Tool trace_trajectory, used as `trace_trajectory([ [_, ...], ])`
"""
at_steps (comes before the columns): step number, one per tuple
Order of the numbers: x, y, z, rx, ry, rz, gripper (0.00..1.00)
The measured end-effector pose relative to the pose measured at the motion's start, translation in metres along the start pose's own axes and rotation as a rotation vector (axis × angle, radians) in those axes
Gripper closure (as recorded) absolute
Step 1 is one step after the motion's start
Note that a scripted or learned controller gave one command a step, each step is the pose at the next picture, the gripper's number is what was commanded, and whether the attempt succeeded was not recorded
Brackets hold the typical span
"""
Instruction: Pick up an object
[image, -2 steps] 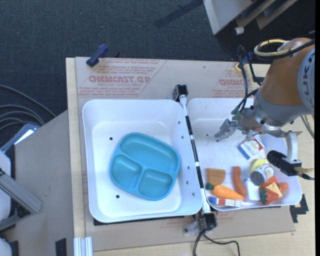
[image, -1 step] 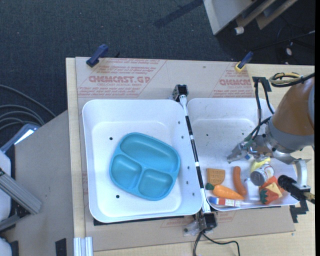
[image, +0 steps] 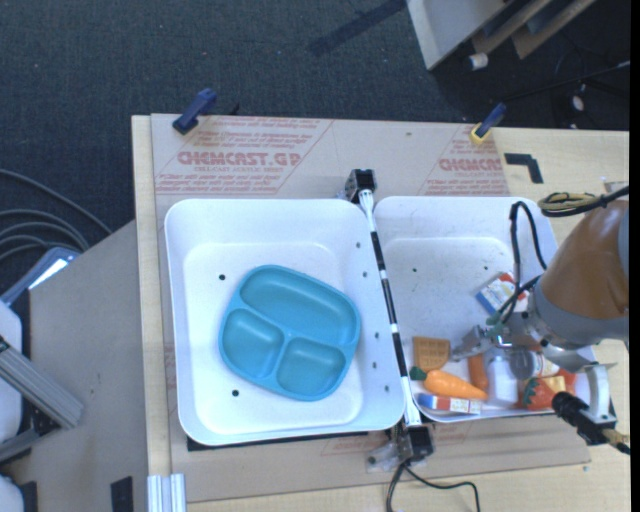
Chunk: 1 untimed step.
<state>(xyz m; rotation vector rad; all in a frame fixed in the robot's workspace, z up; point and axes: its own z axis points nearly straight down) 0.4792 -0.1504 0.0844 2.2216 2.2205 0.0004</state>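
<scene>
Objects crowd the near corner of the right bin (image: 440, 225), under the arm's wrist.

An orange carrot (image: 452, 384) lies beside a tan waffle-like piece (image: 431, 352), with a flat printed packet (image: 447, 403) along the bin's near wall; its writing is too small to read. The tool (image: 492, 340) sits low among further items, and the arm (image: 585, 275) covers much of them, so I cannot tell how wide the tool stands or whether it grips anything. In the left bin (image: 190, 300) rests a blue divided tray (image: 288, 331). Red print on the pale desk (image: 250, 150) board reads roughly "CHEMCAST GP". Dark carpet (image: 200, 50) lies beyond, and grey cables (image: 40, 225) loop at left.
</scene>
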Motion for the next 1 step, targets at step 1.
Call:
trace_trajectory([
  [1,0.0002,0.0001,-0.0096,-0.001,0.0,0.001,1.0],
])
